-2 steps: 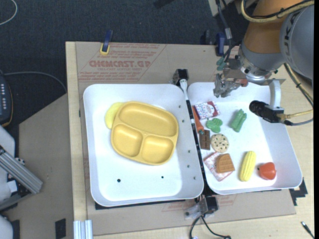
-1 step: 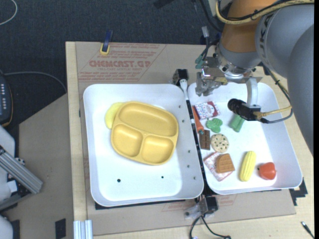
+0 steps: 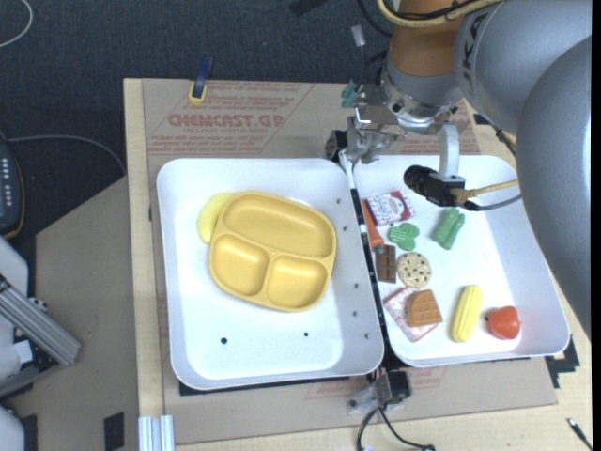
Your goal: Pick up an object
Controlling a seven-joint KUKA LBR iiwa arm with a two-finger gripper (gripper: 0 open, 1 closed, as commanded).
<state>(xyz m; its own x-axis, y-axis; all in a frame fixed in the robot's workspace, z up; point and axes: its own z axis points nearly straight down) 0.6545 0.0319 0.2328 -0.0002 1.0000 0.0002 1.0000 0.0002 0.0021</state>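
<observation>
Spotting gripper over the far end of the seam where the left bin meets the right bin, just at the rims; can't tell from this angle whether open or shut; touching none of the loose items. Finding pickable stuff mostly in the right bin, packed toward its left side: red-and-white packet nearest the gripper; orange stick and brown bar end to end along the divider wall; green lump just beside the packet; green cylinder tilted, a bit to the right; cookie touching the brown bar; wrapped cracker below the cookie; corn cob upright-ish beside it; orange-red ball near the corn, by the near right corner. Seeing in the left bin a yellow divided plate, open side up, overlapping a yellow piece at its far left edge. Noting both bins resting on a cardboard sheet.
</observation>
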